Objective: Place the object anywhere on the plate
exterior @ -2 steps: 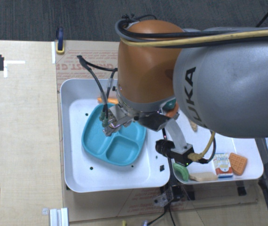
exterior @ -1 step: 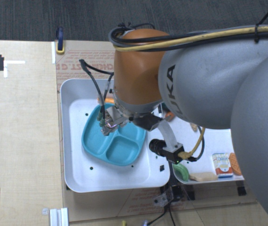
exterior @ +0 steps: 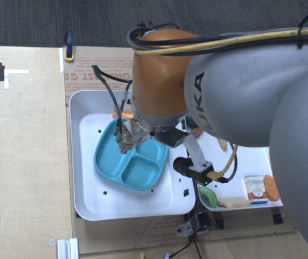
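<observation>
- Grey arm (exterior: 251, 85) fills the right and top of the camera view, closest to the lens; orange band (exterior: 156, 74) sits above the wrist, yellow and black cables run along its top.
- Gripper (exterior: 125, 140) hangs below the orange band, low over the plate; whether it is spread or pressed together I cannot tell, the tips are small and dark against the plate.
- Nothing can be made out between the gripper tips; which item is the task's object cannot be told.
- Blue plate (exterior: 129, 158) has divided compartments and lies tilted in the left white bin (exterior: 89, 198), near its middle; gripper is over the plate's upper compartment, near the divider.
- Small orange item (exterior: 126, 114) lies in the left bin just beyond the plate's upper rim, partly hidden by the arm.
- Right white bin (exterior: 240, 206) is mostly covered by the arm; along its near edge lie a green item (exterior: 208, 197), a tan item (exterior: 234, 202), a small white and blue packet (exterior: 255, 189) and an orange textured item (exterior: 272, 188), all well apart from the plate.
- Black camera-like part (exterior: 185, 166) on a bracket sits beside the wrist, over the seam between the bins.
- Brown cardboard (exterior: 100, 69) lies under the bins; pale wooden bench (exterior: 24, 144) spreads to the left.
</observation>
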